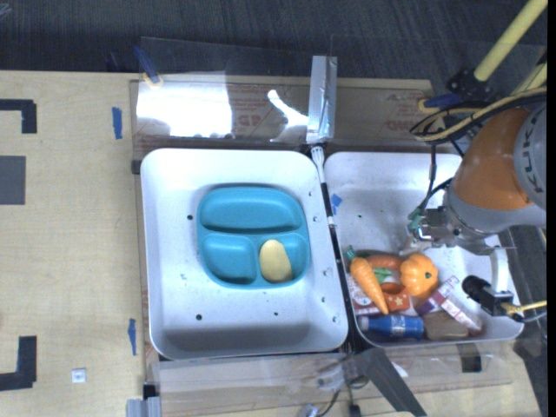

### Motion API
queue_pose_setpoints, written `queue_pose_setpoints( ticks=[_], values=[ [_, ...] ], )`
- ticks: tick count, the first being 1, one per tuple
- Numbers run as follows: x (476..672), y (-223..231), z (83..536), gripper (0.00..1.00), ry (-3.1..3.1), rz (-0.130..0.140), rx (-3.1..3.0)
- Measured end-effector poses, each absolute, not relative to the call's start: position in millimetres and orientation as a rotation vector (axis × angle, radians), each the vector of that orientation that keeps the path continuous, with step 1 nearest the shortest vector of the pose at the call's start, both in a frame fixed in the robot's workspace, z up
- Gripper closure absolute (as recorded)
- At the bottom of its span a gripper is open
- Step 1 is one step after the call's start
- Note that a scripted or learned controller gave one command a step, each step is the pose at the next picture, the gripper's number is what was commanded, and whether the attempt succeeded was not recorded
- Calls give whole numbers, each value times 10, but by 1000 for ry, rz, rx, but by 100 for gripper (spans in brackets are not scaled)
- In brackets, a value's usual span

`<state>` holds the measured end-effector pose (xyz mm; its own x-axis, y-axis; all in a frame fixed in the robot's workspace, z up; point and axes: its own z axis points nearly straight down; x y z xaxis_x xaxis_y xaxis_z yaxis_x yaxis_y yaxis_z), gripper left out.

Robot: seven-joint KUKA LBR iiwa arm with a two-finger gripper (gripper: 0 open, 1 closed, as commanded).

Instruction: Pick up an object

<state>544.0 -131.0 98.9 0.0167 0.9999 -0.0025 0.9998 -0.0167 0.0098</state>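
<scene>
The grey arm with its orange band leans in from the right, bent low over the right bin, its gripper just above the orange fruit and the carrot heaped against the bin's near wall. A yellow lemon sits in the blue tray in the left bin.

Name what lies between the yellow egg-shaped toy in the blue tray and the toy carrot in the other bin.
In the camera view, between the yellow toy and the carrot lie the blue tray's right rim, bare left-bin floor, and the two bins' adjoining walls.
</scene>
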Motion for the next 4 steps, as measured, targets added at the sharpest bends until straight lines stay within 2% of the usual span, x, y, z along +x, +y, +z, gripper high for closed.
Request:
queue_pose_setpoints(
  ticks=[1,2,3,4],
  values=[
    [5476,-466,1873,100,2214,10,2224],
    [5458,-494,1843,0,2211,1,2231],
    [5069,-1123,1297,0,2224,-7,2224],
    [5290,-1188,887,0,2246,8,2191]
  ],
)
